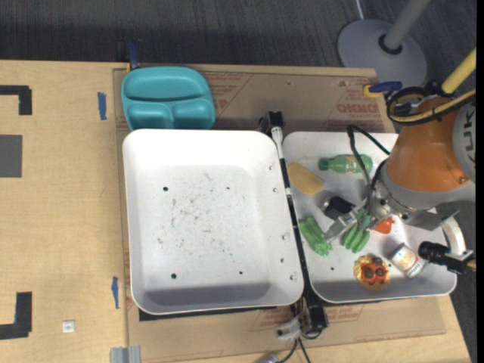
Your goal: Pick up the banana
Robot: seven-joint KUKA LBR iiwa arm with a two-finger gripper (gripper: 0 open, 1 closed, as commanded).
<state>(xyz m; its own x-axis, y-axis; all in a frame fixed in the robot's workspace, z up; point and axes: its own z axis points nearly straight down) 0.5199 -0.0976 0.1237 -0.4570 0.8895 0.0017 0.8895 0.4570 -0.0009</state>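
Note:
A pale yellow, stubby object point(304, 178) that looks like the banana lies in the upper left part of the right bin point(431, 286), close to the divider between the bins. My gripper point(345, 213) hangs low over the middle of that bin, a little to the right of and below the banana and apart from it. Its tip sits just above a green toy point(354, 237). The grey arm with its orange band point(423, 157) hides the bin's right middle part.
The right bin also holds a green bottle point(344, 163), a green leafy piece point(314, 235), a small red item point(383, 226), an orange-red ball point(371, 271) and a small can point(404, 259). The left bin point(204, 218) adjoins it. A teal tray point(168, 97) stands behind.

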